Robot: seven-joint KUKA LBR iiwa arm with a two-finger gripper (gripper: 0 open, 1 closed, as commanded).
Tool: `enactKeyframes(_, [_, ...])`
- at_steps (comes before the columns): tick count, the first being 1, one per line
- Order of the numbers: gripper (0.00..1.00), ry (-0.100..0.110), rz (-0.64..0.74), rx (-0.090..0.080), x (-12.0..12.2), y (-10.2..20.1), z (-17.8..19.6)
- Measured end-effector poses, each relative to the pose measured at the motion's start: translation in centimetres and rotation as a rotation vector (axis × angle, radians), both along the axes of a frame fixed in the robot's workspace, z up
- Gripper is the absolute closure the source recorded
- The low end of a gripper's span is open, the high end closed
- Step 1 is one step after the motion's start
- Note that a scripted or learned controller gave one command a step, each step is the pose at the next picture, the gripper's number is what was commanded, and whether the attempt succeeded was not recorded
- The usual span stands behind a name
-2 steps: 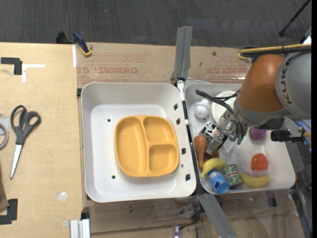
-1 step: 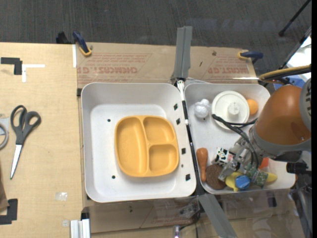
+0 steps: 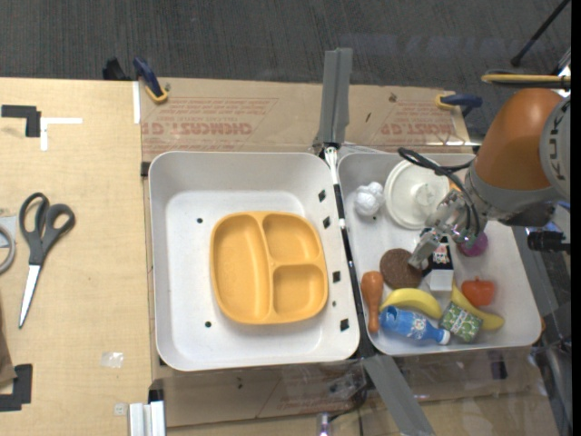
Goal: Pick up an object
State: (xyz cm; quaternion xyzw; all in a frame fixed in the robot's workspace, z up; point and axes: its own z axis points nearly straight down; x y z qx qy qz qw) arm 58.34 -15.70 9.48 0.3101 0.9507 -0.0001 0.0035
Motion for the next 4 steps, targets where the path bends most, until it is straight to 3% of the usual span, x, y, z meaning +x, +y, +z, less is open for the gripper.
enactKeyframes(1, [1.00, -0.005, 0.003, -0.002, 0.2, 0.1, 1.1])
enactKeyframes(2, [1.00, 0.000, -0.240, 0.001, 3.4, 2.9, 0.3])
enactKeyframes(3, [0.00, 0.016, -0.242, 0.002, 3.0, 2.8, 0.1])
enactKeyframes(4, [0.00, -0.006, -0.562, 0.005, -0.5, 3.9, 0.2])
